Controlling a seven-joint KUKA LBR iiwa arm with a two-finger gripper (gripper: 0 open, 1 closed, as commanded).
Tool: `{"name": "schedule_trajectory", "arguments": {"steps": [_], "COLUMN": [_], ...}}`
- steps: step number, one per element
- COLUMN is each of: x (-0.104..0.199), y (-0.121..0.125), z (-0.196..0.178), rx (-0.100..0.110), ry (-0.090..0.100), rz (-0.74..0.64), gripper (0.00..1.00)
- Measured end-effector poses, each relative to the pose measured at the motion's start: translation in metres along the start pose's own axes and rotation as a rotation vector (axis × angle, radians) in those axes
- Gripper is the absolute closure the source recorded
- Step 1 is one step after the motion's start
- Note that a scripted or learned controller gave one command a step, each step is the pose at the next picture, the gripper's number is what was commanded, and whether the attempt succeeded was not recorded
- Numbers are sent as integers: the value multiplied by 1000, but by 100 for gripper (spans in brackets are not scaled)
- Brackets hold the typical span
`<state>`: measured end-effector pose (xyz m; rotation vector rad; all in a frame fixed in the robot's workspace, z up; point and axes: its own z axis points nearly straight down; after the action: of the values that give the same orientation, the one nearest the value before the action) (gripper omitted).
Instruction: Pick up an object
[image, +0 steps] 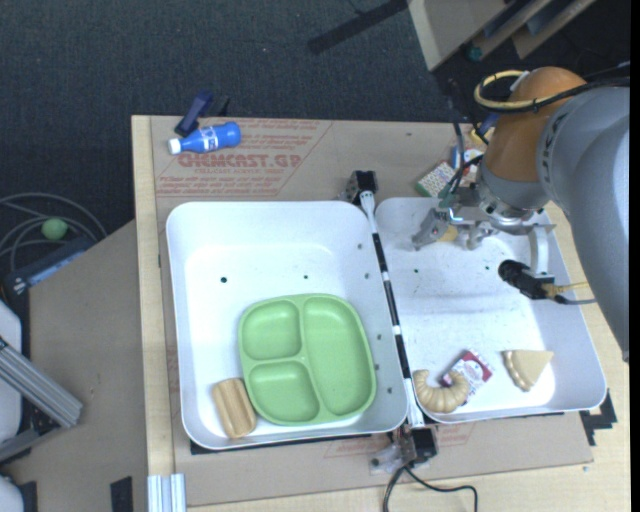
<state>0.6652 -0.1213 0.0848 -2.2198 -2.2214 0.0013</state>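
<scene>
**Claw spread at the far edge of the right bin, objects along the near edge**

The grey arm (590, 170) reaches in from the right, its orange band above the wrist, and ends over the far part of the right bin (470, 320). The claw (445, 240) sits low there, close to the bin's far-left corner. Its two fingers stand apart, with bare white bin floor between them — nothing is clamped.

The things to pick lie well apart from the claw, all three along the near edge of the same bin. A croissant (440, 392) curls in the near-left corner. A small red-and-white packet (469, 369) rests just beside it, touching or nearly so. A tan wedge (527, 368) lies farther toward the near-right corner. Between these and the claw the bin floor is bare.

In the left bin (250, 250) a green divided plate (305, 358) lies flat toward the near edge, its three compartments bare. A tan ridged biscuit (233, 407) lies just beside the plate, in the near-left corner.

Outside the bins, a blue bottle (207, 138) lies on its side at the bench's far-left corner — on the printed cardboard (260, 155).
</scene>
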Motion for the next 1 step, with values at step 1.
{"name": "schedule_trajectory", "arguments": {"steps": [1], "x": [-25], "y": [2], "z": [-47], "rx": [-5], "ry": [-2], "rz": [1], "gripper": [0]}}
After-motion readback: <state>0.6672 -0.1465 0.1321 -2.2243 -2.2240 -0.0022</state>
